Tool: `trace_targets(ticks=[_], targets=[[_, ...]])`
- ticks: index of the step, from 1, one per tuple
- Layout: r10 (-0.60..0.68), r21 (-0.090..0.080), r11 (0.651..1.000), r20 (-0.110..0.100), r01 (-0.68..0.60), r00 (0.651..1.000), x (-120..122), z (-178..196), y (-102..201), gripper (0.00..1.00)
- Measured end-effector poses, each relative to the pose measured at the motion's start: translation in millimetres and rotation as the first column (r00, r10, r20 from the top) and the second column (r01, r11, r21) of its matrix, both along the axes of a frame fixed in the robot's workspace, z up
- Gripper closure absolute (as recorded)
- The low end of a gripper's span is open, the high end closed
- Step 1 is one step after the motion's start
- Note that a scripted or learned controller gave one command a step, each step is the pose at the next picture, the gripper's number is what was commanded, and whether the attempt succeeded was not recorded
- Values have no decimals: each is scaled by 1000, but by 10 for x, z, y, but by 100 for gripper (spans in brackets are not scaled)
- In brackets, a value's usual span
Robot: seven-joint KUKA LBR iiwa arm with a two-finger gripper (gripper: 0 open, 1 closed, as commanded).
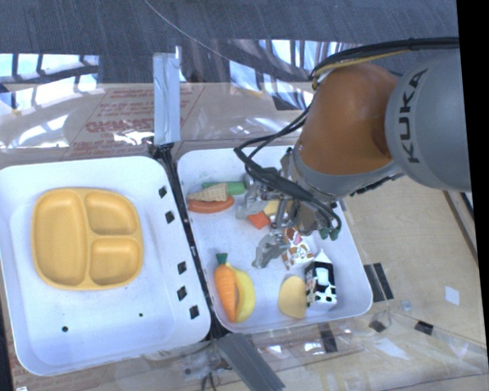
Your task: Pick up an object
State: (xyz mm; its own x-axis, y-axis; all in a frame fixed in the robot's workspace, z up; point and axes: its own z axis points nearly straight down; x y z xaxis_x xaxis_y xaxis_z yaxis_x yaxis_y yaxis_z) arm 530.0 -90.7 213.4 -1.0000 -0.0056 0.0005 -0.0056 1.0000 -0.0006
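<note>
While the arm [366, 129] reaches in from the right, you've got its gripper [275, 230] low over the middle of the right bin [352, 262], among the toys. I cannot tell if it is open or closed; the metal parts blur together with the clutter under them, and nothing shows clearly held.

Candidates to pick, all in the right bin: a carrot [226, 287] with a green top lies at the near-left, touching a banana [246, 294] on its right side. A yellow lemon-like piece [292, 297] sits at the near edge, just beside a black-and-white cow-print carton [323, 284]. A small red-and-white patterned item [298, 249] lies just below the gripper. At the far-left of the bin you have a hot dog [210, 203], with a tan and green piece [223, 188] just behind it. Small orange and yellow bits [265, 214] sit beside the gripper; too cluttered to name.

Left bin [19, 338] holds a yellow divided tray [86, 237], three compartments, lying flat, well apart from the gripper.
</note>
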Motion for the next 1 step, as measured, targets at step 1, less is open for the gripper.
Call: trace_targets(ticks=[1], targets=[[-158,0,987,-4,158,987,-35,-647,-677,0]])
